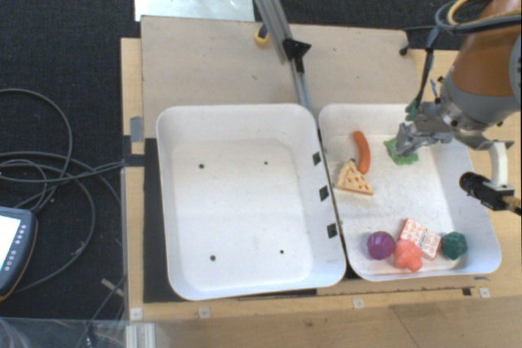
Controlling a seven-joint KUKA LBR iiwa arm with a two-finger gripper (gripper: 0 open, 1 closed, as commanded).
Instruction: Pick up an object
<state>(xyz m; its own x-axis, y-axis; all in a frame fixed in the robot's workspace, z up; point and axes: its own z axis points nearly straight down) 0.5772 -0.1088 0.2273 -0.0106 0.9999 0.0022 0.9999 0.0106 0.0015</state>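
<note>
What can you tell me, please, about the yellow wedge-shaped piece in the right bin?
The yellow wedge looks like a toy slice of cheese or pizza: a flat triangle, pale yellow with small darker specks and an orange-brown edge along its lower side, seemingly plastic. It lies flat on the floor of the right bin, near the bin's left wall, its tip pointing up toward the orange sausage-shaped toy, close to it or just touching. The claw is away to its upper right.

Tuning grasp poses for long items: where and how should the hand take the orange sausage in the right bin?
Probably across the middle of the orange sausage, from straight above, fingers closing on its long sides. It lies flat and narrow, running roughly up-down in view, clear of the cheese wedge below.
</note>
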